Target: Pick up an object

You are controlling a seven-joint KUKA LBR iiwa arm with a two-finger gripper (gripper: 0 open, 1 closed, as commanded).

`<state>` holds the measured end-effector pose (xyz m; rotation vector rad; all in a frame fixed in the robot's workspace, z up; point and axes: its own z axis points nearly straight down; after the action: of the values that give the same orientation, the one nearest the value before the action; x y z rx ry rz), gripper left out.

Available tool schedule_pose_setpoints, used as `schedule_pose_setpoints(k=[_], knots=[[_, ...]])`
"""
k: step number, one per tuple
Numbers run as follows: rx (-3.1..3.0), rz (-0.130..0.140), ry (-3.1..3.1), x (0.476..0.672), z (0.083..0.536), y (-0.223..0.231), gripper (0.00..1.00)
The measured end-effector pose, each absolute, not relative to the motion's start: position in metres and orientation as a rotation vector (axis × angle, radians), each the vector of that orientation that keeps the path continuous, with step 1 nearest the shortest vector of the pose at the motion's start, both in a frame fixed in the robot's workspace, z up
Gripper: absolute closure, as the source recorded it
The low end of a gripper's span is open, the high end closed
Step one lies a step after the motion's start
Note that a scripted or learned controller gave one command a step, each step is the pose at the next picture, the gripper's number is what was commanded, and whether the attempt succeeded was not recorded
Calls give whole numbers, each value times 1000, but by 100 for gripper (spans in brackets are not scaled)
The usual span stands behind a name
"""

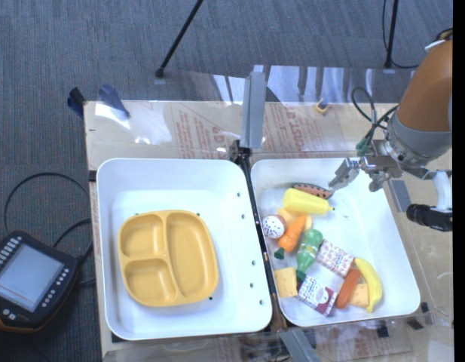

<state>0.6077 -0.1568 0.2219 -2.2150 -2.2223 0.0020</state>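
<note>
The right bin [383, 225] holds a heap of toy food. In it lie a yellow cylinder [307, 201], a carrot [292, 233], a green bottle [308, 249], a white ball with dots [273, 226], two small cartons [334, 258] [317, 293], a banana [370, 281] and a cheese wedge [286, 282]. My gripper [359, 181] hangs over the bin's far right part, above and to the right of the yellow cylinder. Its fingers are spread open with nothing between them.
The left bin [126, 179] carries a yellow three-compartment tray [168, 256]. A grey post [253, 115] stands behind the seam between the bins. A handheld pendant [25, 277] lies on the floor at the left.
</note>
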Motion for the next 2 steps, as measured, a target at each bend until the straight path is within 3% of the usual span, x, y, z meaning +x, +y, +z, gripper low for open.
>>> schedule_pose_setpoints(k=[1, 2], knots=[[-1821, -7, -2572, 642, 123, -163, 0], [-1578, -1, -2714, 644, 88, -120, 0]])
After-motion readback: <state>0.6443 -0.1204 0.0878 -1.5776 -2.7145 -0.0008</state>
